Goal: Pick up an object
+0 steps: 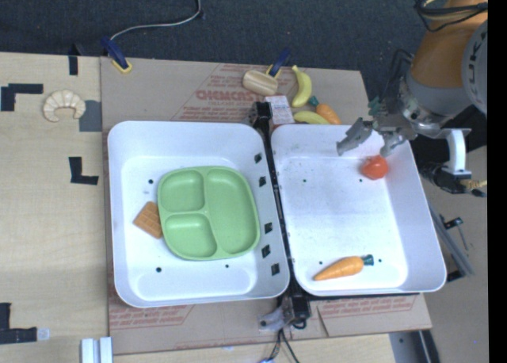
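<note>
In the right bin (348, 203) a red tomato (375, 167) lies near the far right wall, and an orange carrot (343, 268) lies near the front edge. My gripper (369, 144) hovers over the far right part of this bin, just above and behind the tomato. Its two grey fingers (353, 137) are spread apart, with nothing between them. The tomato sits just below the right finger. The left bin (190, 211) holds a green divided plate (209, 212) with a tan cracker (148, 219) at its left edge.
Behind the bins on the cardboard lie a bread roll (259, 82), two bananas (302, 88) and a small box (279, 108). A croissant (65, 105) rests on the bench at far left. The middle of the right bin floor is bare.
</note>
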`<state>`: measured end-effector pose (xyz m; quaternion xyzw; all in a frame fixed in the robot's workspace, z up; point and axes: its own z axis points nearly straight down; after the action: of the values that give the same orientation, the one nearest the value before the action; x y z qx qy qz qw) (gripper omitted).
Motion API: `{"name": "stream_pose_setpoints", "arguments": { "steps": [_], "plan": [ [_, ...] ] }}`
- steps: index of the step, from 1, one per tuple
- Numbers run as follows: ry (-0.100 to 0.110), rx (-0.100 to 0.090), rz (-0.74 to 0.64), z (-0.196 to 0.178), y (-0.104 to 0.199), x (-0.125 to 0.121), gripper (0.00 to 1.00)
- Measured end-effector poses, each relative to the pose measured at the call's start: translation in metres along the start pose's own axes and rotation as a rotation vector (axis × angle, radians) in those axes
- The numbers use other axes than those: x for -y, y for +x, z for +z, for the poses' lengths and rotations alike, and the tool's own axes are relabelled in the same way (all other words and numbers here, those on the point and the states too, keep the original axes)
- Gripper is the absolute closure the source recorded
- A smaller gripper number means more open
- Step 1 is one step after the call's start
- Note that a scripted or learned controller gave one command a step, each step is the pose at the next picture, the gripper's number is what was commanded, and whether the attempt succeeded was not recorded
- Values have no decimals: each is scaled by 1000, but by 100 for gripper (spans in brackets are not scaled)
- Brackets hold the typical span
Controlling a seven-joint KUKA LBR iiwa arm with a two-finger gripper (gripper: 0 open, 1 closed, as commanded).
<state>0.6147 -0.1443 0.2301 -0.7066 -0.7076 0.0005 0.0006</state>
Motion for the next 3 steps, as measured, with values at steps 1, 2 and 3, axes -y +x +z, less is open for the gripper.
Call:
{"name": "stream_pose_setpoints", "arguments": {
  "steps": [1,2,3],
  "plan": [
    [-2,2,0,130,-64,-29,0],
    [0,-1,-1,141,5,3,0],
    [-5,2,0,144,48,51,0]
  ]
}}
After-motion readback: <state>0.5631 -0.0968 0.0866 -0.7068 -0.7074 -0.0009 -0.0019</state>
